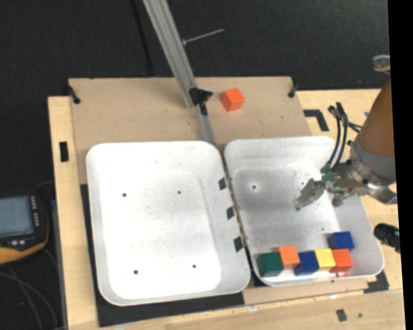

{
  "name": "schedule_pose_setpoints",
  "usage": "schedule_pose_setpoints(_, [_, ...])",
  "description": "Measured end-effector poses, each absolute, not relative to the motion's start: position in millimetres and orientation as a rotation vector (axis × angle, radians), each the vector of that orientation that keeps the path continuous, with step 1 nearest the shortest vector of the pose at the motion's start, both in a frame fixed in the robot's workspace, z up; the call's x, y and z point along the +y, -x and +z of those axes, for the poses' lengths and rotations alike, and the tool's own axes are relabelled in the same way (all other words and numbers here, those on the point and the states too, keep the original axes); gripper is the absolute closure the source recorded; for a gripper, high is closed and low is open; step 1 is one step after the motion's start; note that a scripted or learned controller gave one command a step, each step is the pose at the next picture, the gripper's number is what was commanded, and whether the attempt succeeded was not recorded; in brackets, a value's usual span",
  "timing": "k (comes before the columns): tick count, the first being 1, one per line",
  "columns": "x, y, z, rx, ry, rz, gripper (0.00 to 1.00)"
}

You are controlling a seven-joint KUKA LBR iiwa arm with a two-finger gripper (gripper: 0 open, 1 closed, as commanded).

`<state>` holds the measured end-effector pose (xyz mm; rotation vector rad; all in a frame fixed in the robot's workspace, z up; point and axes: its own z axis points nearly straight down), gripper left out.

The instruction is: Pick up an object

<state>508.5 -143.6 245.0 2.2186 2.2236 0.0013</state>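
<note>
The gripper (310, 193) hangs over the right bin (261, 158), nothing between its fingers; whether it is open, I cannot tell. The coloured blocks (307, 259) crowd that bin's near wall, probably awkward to grasp.

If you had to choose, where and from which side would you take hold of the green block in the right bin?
Judging by its place, grip the green block from above, by its far and near faces. It ends the row: an orange block touches its right side and the bin wall crowds its left, so those sides give fingers little room.
</note>
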Motion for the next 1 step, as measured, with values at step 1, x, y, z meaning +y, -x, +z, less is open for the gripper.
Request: schedule_pose_setpoints(1, [-176.8, -539.2, 129.9, 2.222, -2.225, -0.006, 0.0])
